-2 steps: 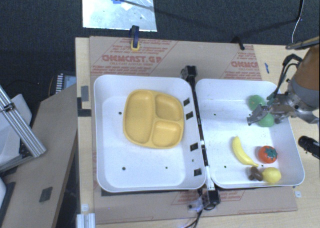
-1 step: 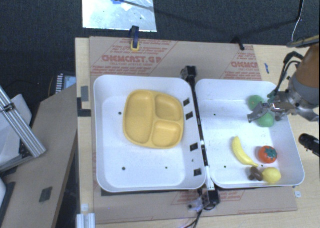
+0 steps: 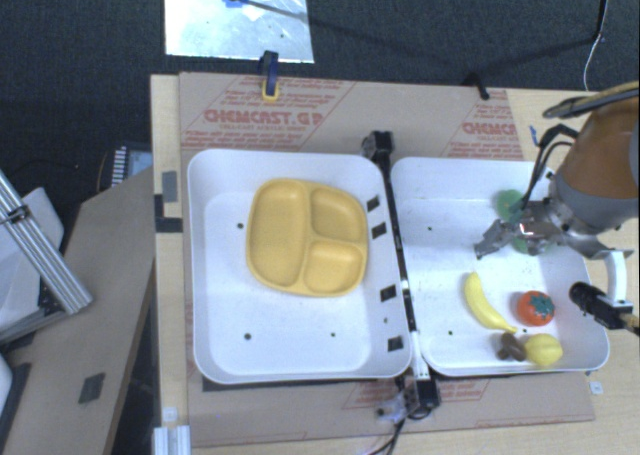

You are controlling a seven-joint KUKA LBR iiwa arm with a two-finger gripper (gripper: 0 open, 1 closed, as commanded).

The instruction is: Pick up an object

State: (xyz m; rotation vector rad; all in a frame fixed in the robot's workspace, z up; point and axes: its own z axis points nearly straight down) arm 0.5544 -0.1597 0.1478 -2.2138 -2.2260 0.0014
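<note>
Reaching in from the right side of the scene, a grey robot arm with an orange band [image 3: 608, 148] hangs over the right bin [image 3: 440, 193] of two shallow white bins set side by side on a brown cardboard sheet [image 3: 330, 108]. Its gripper [image 3: 510, 235] sits low over the bin's upper right area, with two thin metal fingers [image 3: 490, 243] spread apart and pointing down and left. Nothing is visible between them, so the gripper looks open and unloaded.

Taking the gripper as the landmark: a green object [image 3: 511, 205] lies just behind it, partly hidden by the wrist, and its exact shape cannot be made out. A yellow banana [image 3: 485, 304] lies below the gripper, near but not touching, curving toward the bin's front. An orange-red round fruit [image 3: 535, 308] sits below and slightly right of the gripper, just beside the banana. Further below, near the bin's front rim, are a yellow lemon-like fruit [image 3: 543, 349] and a small brown object [image 3: 512, 346], touching or nearly so.

Left of the gripper, the right bin's floor is bare white up to the dark divider between the bins. Well to the left, a yellow divided plate [image 3: 305, 236] lies in the left bin [image 3: 215, 243], with open floor around it.
</note>
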